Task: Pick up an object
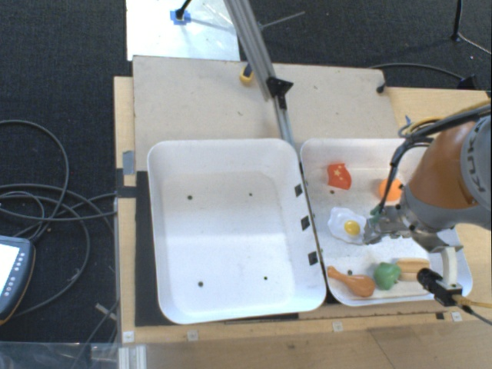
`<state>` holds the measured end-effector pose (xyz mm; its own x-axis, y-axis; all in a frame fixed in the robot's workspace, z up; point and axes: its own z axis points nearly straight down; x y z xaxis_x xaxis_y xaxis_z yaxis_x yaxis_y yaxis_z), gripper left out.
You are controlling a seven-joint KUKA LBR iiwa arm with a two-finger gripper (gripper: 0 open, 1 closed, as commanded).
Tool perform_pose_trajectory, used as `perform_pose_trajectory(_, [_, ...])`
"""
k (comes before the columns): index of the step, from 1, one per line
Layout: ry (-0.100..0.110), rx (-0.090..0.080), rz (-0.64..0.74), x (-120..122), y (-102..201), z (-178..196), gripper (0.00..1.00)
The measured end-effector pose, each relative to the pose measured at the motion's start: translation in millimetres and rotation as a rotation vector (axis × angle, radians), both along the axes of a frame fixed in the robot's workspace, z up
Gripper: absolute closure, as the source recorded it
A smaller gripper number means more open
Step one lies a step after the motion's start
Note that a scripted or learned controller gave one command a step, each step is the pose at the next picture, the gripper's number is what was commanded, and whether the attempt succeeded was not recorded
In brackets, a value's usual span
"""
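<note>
The right bin holds several toy foods. A red piece lies near its back, and an orange piece is partly hidden behind the arm. A fried egg sits in the middle. Along the front lie a brown drumstick, a green piece and a tan bun-like piece. My gripper hangs low just right of the egg, at its edge. The arm's grey and orange wrist covers the bin's right side.
The left bin stands beside the right one, with black clips on the shared wall. A slanted metal pole rises behind the bins. Cables and a tablet lie on the floor at left.
</note>
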<state>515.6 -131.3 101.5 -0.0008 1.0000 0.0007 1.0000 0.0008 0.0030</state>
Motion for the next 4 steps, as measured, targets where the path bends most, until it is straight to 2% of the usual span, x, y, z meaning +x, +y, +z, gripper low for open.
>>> perform_pose_trajectory(2, [-0.005,-0.003,0.004,-4,-4,110,1.00])
perform_pose_trajectory(3, [-0.001,0.000,0.010,24,45,104,1.00])
perform_pose_trajectory(4, [-0.002,-0.001,0.010,52,96,119,1.00])
